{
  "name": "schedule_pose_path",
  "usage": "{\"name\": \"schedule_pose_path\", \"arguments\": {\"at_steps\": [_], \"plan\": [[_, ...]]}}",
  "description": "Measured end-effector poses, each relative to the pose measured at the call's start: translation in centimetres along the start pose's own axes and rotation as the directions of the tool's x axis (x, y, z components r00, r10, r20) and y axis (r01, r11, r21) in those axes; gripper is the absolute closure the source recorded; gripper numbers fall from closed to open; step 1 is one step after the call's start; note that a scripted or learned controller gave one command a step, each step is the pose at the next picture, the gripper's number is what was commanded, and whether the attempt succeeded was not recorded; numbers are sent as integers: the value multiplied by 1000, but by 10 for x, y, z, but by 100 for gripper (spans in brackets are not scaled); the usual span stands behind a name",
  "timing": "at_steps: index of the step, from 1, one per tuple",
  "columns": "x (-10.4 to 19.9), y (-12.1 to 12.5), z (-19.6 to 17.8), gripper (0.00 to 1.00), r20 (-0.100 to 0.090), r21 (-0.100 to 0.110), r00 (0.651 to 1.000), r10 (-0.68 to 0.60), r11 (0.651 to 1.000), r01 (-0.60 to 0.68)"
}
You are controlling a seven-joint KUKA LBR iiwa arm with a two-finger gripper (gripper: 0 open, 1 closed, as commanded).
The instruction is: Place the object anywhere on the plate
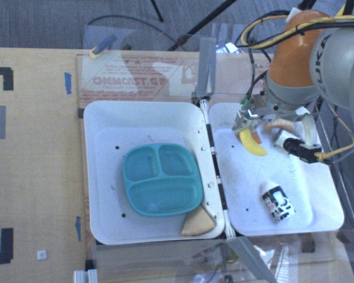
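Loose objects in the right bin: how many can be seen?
2: a banana at the bin's far end, just below the gripper, and a small black-and-white can nearer the front. The arm may hide others.

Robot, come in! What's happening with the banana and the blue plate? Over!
Gripper low over banana in right bin. Plate waiting in left bin. Small can nearby, not blocking.
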State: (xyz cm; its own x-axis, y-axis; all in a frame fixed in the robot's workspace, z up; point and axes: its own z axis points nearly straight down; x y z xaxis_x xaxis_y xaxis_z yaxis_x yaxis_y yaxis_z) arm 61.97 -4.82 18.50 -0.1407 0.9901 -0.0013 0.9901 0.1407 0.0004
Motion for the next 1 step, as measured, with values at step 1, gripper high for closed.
{"name": "schedule_pose_path", "arguments": {"at_steps": [1], "plan": [[102,-4,0,100,-3,2,1000,-24,1000,24]]}}
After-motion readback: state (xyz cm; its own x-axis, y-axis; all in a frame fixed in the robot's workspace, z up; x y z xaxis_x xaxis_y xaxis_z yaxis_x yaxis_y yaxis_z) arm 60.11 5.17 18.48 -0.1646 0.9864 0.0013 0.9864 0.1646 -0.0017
